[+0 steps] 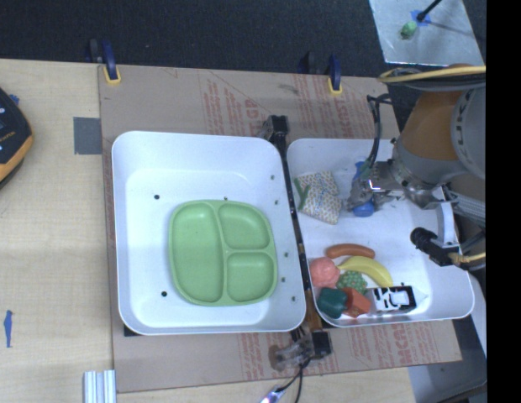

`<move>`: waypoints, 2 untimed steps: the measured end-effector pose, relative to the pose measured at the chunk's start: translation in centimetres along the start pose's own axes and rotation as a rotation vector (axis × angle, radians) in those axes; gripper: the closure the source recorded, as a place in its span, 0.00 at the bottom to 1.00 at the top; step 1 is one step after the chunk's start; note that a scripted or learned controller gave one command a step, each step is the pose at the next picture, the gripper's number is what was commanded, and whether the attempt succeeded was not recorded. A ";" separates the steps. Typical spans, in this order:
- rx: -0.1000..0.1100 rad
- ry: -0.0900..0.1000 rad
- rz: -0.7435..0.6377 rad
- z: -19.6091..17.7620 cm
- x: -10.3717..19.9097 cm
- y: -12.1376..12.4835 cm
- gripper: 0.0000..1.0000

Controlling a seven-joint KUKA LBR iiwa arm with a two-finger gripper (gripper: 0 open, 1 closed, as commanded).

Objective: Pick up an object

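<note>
The gripper (362, 198) hangs low in the right bin (449, 300), near its upper part; whether it is apart or together I cannot tell. A blue object (364, 210) sits right at its tip, and a patterned pouch (321, 196) lies just to its left. The banana (366, 269), sausage (350, 251) and other toy foods cluster well below, toward the bin's near edge.

Glossy plastic bins (134, 225) — matt green tray (220, 252)
</note>
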State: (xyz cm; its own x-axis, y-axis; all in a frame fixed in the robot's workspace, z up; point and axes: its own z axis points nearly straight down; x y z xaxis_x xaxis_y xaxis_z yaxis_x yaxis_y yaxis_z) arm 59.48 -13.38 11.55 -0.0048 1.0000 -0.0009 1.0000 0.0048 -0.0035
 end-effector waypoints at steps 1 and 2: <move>0.000 0.001 -0.002 -7.6 10.4 -3.5 1.00; 0.000 0.001 0.000 -10.7 14.6 -3.2 1.00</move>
